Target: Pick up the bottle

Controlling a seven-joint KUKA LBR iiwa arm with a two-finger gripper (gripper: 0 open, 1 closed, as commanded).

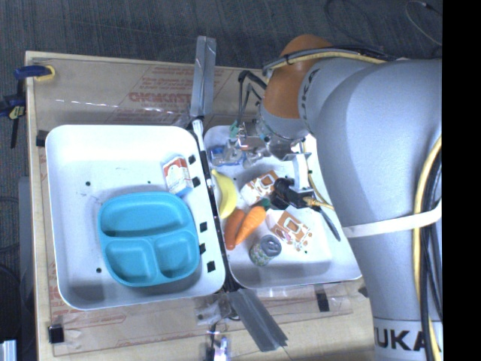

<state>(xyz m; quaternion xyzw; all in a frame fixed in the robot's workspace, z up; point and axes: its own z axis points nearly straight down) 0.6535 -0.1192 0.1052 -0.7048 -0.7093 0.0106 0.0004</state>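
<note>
Bottle (223, 154), clear, lies at far end of the right bin (340, 265), just beside the divider; banana (225, 193) and carrot (244, 226) nearer; can (264, 250) beyond those. Gripper (244, 138) sits just at the bottle, arm overhead; open or closed: cannot tell. Judged step: approach/grasp, bottle not lifted. Next calls for a confirmed closure on it, then a straight lift.

place: we read this as a robotics lab | evidence: we see a kuka arm (376, 171) over a wooden bench (113, 89) | two white bins (75, 201) side by side | clamp (30, 72) at bench corner | dark carpet (113, 13)
</note>
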